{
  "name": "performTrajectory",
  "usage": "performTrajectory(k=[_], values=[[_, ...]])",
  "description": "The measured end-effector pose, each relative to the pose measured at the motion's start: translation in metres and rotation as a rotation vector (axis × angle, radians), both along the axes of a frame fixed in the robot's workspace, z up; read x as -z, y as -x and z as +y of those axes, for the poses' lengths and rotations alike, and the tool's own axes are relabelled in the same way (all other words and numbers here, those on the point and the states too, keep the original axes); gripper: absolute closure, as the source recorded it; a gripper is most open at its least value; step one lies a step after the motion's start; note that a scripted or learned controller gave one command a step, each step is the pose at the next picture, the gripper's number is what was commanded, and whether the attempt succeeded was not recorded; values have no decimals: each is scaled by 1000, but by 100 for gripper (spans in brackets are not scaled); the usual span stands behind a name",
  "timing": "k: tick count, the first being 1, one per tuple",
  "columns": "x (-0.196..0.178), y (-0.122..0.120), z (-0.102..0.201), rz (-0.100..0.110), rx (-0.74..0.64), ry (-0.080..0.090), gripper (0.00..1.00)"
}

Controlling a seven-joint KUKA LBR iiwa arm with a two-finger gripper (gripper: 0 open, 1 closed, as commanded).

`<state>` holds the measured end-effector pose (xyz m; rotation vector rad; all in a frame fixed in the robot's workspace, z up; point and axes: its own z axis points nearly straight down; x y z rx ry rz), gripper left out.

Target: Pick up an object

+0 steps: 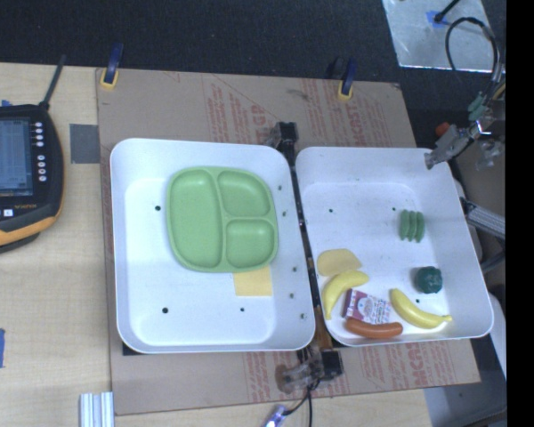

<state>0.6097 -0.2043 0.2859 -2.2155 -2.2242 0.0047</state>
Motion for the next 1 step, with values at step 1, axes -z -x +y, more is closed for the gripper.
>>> performTrajectory(k=[1], values=[[172,-31,-7,4,-3,-1,0]])
